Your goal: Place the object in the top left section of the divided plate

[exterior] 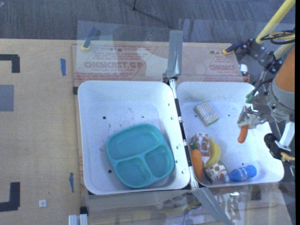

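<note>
Overhead slanted view of a desk (37, 125) bearing two shallow white bins side by side. Left bin (93, 102): a teal divided plate (139, 155) with three sections lies toward the lower centre of the frame. Right bin (225, 102): a patterned packet (206, 113) near its upper middle; a clustered group at its lower left comprising a carrot (197, 165), a banana (214, 153) and small printed cartons (202, 143); a blue bottle (243, 173) just right of that cluster. At the right of the frame, the jaws (245, 121) hang over the right bin with a small orange object (242, 134) between them, clear of the other items.
</note>
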Controlling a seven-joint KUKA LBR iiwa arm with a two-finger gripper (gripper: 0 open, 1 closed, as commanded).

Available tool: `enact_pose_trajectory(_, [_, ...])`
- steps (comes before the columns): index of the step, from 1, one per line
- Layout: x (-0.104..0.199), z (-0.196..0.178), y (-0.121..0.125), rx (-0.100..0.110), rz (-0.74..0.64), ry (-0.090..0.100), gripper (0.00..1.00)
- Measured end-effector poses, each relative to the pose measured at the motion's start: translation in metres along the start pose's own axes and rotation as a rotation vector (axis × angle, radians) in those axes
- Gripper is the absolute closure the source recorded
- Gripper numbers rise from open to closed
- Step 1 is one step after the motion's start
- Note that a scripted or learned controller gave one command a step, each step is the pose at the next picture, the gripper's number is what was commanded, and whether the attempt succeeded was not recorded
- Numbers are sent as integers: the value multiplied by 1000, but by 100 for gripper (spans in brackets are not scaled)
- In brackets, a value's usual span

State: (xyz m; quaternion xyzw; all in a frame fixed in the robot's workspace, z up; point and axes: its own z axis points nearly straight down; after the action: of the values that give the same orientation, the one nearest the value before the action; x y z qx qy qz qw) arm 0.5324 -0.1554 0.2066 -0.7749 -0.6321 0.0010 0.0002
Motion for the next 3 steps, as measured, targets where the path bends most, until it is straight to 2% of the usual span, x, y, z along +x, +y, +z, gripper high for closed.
enact_pose_trajectory(1, [64,24,-43,3,-132,2,100])
enact_pose_trajectory(2, [171,23,-28,-1,-210,1,100])
enact_pose_trajectory(3, [180,-5,-79,2,-454,1,100])
